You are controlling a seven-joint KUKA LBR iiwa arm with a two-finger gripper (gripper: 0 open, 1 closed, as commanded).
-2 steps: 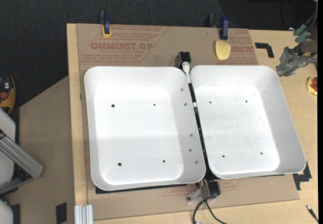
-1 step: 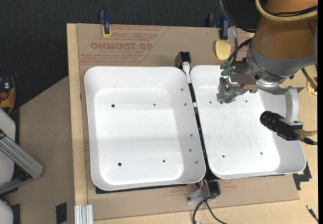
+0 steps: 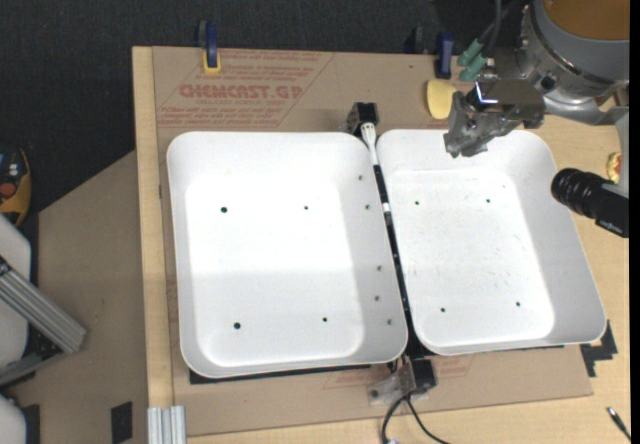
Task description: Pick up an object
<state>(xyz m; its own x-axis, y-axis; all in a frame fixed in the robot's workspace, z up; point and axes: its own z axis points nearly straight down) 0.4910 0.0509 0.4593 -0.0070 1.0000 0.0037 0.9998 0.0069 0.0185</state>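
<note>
The claw (image 3: pixel 468 140) hangs over the far rim of the right bin (image 3: pixel 560 322), its opening I cannot tell, so a descent may strike the rim.

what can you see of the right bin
The right bin is a shallow white tray, plastic by its look, with rounded corners and a raised rim. Four small dark dots and faint specks mark its floor. It lies flat on the brown board, its left rim against the left bin. The gripper hangs over its far edge.
</note>
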